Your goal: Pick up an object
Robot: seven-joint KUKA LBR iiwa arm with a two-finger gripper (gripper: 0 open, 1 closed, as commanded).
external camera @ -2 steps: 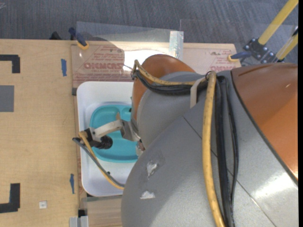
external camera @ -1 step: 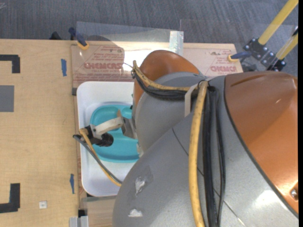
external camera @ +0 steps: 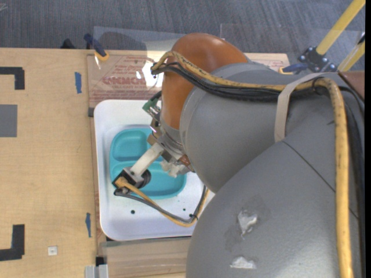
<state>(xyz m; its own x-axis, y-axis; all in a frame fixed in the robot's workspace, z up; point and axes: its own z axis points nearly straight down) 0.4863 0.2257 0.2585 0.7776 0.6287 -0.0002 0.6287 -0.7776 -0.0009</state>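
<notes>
Bench [external camera: 46, 155] seen from above: the grey arm [external camera: 243, 132] reaches in from the right and covers the right half of the scene, with its orange band [external camera: 197, 57] over the far rim of the white bin [external camera: 107, 117]. A teal compartment tray [external camera: 130, 143] lies flat on the bin floor near the bin's middle, its right part hidden under the wrist. The gripper [external camera: 172, 165] sits low over the tray's right side; whether it is open or closed cannot be told.
</notes>
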